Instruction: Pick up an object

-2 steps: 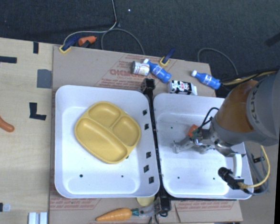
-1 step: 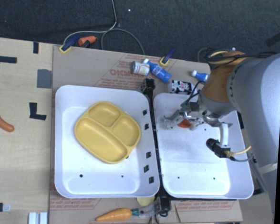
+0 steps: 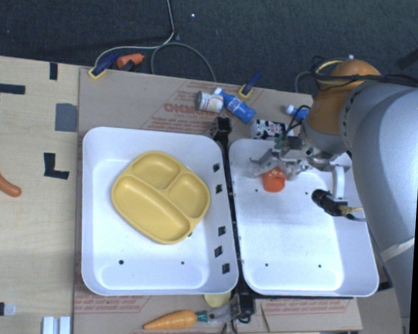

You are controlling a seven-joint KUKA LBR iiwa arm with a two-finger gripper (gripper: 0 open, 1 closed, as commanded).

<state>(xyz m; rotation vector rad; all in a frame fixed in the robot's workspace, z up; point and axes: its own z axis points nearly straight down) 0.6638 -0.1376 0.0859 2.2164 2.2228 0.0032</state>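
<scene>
**Supervisor:** Where does the gripper stand relative to the object?

**Inspector:** The gripper (image 3: 276, 164) hangs over the far part of the right bin (image 3: 369, 279), near the dividing wall. A small red-orange object (image 3: 273, 181) lies on the bin floor directly at the gripper's tip, on its near side as this view shows it. The two appear to touch or overlap. Whether the object is inside the grasp or merely beside it, I cannot tell.

**Supervisor:** Open or closed?

**Inspector:** Cannot be determined. The metal parts at the tip blur together from above.

**Supervisor:** Orientation of the object?

**Inspector:** Squat and roundish, with no long axis that I can make out. In my judgement approach angle matters little; lateral centring over it matters more. There is one arm only, so reach is not in question.

**Supervisor:** Contents of the bins?

**Inspector:** In the right bin I see the red-orange object and nothing else loose. The left bin (image 3: 92, 219) holds a yellow divided plate (image 3: 162, 195), lying flat and turned at a slant, well apart from the gripper. A carrot (image 3: 172, 320) lies on the bench outside the bins
</scene>
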